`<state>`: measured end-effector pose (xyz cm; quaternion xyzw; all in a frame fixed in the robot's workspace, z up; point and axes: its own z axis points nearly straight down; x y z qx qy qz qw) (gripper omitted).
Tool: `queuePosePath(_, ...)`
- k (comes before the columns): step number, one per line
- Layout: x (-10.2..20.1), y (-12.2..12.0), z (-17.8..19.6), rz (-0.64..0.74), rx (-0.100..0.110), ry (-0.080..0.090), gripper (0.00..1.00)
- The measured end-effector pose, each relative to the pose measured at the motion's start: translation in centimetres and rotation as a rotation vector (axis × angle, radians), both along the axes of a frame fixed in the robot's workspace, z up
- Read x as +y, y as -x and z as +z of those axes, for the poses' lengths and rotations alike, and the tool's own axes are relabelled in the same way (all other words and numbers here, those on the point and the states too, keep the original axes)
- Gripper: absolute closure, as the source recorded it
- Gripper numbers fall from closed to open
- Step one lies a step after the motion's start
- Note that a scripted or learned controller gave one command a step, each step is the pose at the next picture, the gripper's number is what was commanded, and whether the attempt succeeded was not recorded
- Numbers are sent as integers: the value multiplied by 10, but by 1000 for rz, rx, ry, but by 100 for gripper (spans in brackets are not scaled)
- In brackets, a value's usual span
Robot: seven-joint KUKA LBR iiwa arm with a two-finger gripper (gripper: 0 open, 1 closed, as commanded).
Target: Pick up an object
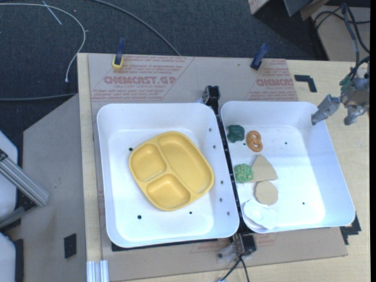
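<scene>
My gripper (335, 116) hangs over the far right corner of the right bin (338, 181), open, with nothing between its fingers. Along that bin's left side lie a dark green piece (235, 133), an orange pretzel (254, 140), a light green broccoli-like piece (243, 172), a tan wedge (263, 168), a tan round piece (266, 192) and a white object (259, 215) in the near left corner. All of them are well to the left of the gripper and apart from it.
The left bin (108, 157) holds a yellow three-compartment plate (170, 169). Two blue clamps (120, 57) (259, 56) grip the board's far edge. Black brackets (210, 94) sit between the bins. The right bin's middle and right side are bare white floor.
</scene>
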<state>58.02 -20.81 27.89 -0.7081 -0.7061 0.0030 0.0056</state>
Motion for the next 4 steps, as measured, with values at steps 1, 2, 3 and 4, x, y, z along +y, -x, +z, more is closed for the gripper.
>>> queuePosePath(1, 1, -2, 6, 3, -12, 3, 0)
queuePosePath(2, 0, 1, -36, 3, -7, 2, 0)
queuePosePath(3, 8, 3, -81, 4, -7, 1, 0)
queuePosePath(4, 15, 6, -126, 4, -6, 0, 0)
